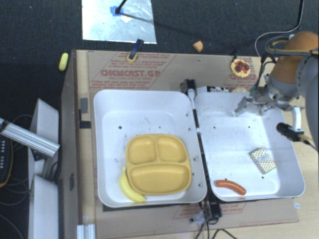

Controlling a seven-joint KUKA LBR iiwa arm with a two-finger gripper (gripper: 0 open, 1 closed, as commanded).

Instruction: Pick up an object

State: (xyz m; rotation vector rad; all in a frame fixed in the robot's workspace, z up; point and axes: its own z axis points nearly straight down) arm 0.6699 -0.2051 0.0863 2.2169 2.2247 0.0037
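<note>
yellow divided plate in left bin: judged stiff, awkward, best taken at rim | banana tucked against it | sausage in right bin (likely light, slippery) | gripper state cannot be told

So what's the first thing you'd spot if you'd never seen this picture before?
Probably the big yellow divided plate in the left bin, with a yellow banana tucked against its lower left edge. Next, the orange hot dog and a small patterned packet in the right bin, with the robot's gripper hanging over that bin's far right corner.
</note>
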